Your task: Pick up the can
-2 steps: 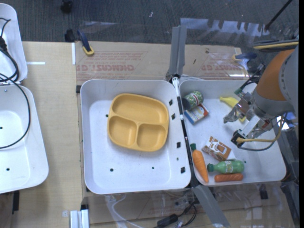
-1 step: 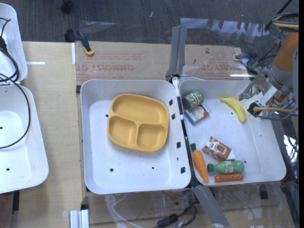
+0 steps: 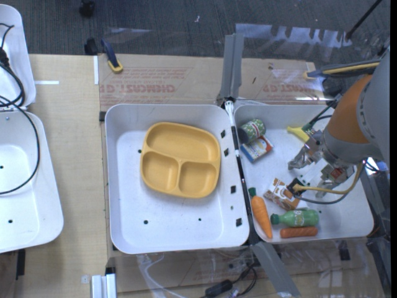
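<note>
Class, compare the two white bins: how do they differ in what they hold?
The left bin holds one thing, a yellow divided plate; the right bin holds many small items, including the can, a carrot and a green bottle. The gripper hangs over the right bin, not the left. Both are shallow and white.

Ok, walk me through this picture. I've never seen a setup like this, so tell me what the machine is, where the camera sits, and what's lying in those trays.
One camera looks down at a slant on a bench with two shallow white bins. The grey arm with an orange band is a robot reaching in from the right; its tool hangs over the right bin. The left bin holds a yellow divided plate. The right bin holds the green can it should pick up, lying at the far left corner beside a small packet, plus a carton, a carrot, a green bottle and more. The can lies apart from the tool.
</note>
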